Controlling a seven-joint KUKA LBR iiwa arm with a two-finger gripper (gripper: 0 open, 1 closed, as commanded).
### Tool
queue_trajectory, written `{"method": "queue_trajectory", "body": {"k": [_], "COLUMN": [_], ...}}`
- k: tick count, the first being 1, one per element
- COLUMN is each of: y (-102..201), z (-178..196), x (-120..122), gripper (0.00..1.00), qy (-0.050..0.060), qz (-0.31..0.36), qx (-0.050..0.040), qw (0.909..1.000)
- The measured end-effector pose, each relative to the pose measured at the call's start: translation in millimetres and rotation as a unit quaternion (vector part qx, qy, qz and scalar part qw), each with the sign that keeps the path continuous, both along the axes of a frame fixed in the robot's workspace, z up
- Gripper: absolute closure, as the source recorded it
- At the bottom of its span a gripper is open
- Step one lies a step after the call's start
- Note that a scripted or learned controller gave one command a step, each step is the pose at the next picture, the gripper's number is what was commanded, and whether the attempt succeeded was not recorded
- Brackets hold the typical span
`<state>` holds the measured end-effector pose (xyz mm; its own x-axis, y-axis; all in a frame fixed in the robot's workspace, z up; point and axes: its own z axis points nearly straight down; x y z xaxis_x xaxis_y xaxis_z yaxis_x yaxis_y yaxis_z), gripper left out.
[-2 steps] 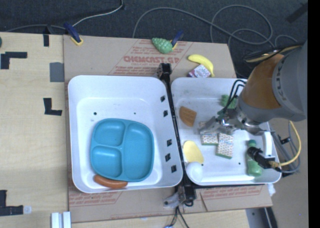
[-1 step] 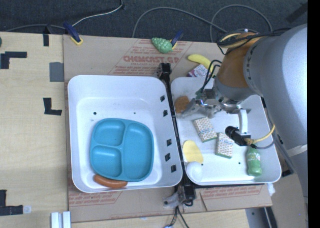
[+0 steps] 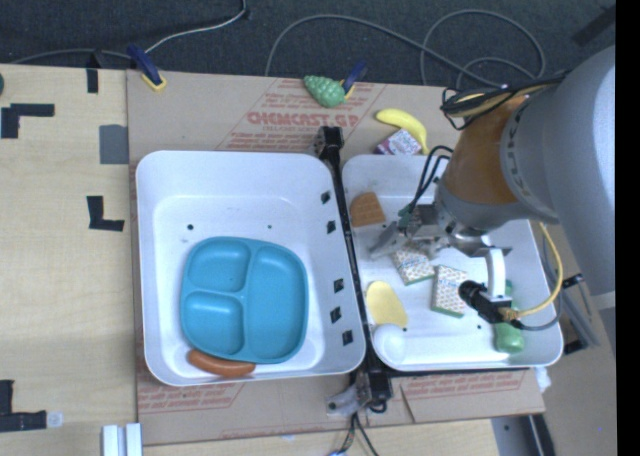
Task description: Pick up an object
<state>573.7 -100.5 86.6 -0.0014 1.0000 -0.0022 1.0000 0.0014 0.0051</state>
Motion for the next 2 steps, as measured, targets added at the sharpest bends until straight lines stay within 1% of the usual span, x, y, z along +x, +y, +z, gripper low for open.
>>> {"method": "queue_trajectory", "body": {"k": [1, 2], "y": [7, 7], "z": [-1, -1], "x": [70, 87], "gripper": [0.0, 0.0], "qy": [0.001, 0.002], "qz": [0.0, 0.0], "qx": [0.0004, 0.0008], "qw": [1.0, 1.0]}}
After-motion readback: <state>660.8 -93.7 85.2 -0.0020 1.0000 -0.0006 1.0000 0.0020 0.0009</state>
